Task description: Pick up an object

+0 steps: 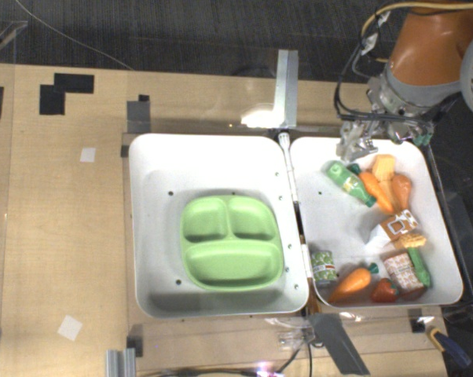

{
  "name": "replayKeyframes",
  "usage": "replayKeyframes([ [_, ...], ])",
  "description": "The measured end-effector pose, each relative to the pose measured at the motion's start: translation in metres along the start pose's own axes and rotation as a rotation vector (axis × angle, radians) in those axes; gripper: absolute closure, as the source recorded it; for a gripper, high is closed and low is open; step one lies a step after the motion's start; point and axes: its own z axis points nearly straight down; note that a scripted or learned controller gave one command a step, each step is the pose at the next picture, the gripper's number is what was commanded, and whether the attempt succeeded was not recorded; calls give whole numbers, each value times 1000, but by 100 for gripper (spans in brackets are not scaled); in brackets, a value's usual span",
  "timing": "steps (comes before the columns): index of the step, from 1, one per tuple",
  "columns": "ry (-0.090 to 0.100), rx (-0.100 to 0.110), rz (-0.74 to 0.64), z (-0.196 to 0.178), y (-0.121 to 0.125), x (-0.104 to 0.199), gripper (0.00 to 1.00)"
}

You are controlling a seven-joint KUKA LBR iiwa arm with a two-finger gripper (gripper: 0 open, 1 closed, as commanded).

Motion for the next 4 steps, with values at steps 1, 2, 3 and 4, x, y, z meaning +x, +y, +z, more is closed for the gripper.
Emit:
replayKeyframes([
  [1,9,-6,-417,39,-8,37,100],
  [2,1,-2,-291,-49,4,4,100],
  [3,6,-4,-290,-46,3,5,0],
  [4,5,-4,-449,117,0,66,0],
])
